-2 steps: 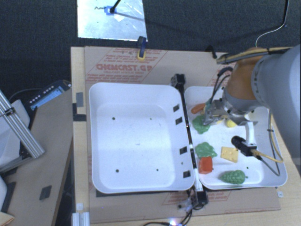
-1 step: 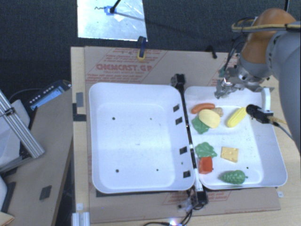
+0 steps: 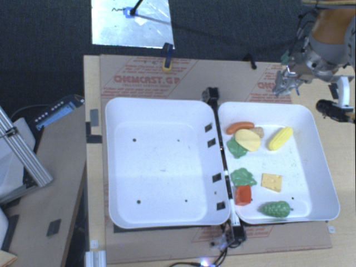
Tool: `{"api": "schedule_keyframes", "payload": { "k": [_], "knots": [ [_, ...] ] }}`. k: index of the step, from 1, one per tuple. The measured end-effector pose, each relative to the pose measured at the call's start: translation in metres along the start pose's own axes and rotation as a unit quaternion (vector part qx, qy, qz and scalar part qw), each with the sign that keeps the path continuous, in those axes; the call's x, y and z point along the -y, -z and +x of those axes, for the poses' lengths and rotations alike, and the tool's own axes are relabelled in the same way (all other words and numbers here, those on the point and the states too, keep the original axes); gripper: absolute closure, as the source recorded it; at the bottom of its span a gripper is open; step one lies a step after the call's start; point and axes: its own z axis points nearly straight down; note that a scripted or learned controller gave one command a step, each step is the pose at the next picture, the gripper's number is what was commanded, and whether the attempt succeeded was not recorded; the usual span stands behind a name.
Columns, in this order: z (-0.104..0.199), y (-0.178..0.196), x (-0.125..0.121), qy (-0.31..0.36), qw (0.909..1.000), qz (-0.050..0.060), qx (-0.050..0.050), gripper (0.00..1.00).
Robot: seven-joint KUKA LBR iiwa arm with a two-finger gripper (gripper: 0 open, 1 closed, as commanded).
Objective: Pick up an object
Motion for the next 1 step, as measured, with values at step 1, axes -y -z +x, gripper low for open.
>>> {"api": "schedule_keyframes", "payload": {
  "k": [1],
  "knots": [
    [0.0698,0.1472,-0.0020,0.003,1.0000,-0.004,-0.002,1.00]
  ]
}}
